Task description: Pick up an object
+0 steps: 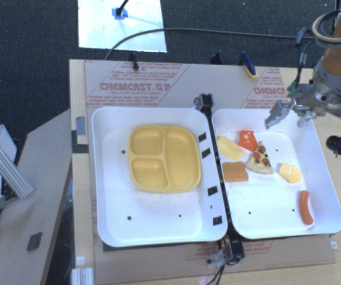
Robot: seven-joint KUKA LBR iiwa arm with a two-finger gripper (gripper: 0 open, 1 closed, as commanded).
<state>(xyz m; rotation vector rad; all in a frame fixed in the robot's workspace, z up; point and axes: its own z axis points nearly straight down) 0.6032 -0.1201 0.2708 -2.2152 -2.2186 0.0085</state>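
Sitting side by side on the surface (46, 159), two shallow white bins share a black seam down the middle. The left bin (114, 218) holds a yellow divided plate (163, 158) with three compartments, lying flat near the bin's centre.

The right bin (277, 218) holds the small food pieces. A pale yellow piece (230, 148) lies closest to the seam, and a red piece (247, 139) sits just beside it toward the bin's back. A pizza slice (260, 158) with dark and red toppings lies near the middle, touching or nearly touching a brown toast-like square (234, 171) on its left. A yellow cheese wedge (289, 173) lies to the right of the slice, apart from it. A sausage (305, 207) lies alone near the bin's right front corner, well apart from the rest.

The gripper (289, 113) hangs over the back edge of the right bin, above and behind the food pieces — its two grey fingers (275, 114) are spread apart with nothing between them. It touches none of the items; the red piece and the pizza slice are the nearest to it. The grey arm with its orange band (340, 46) reaches in from the right.
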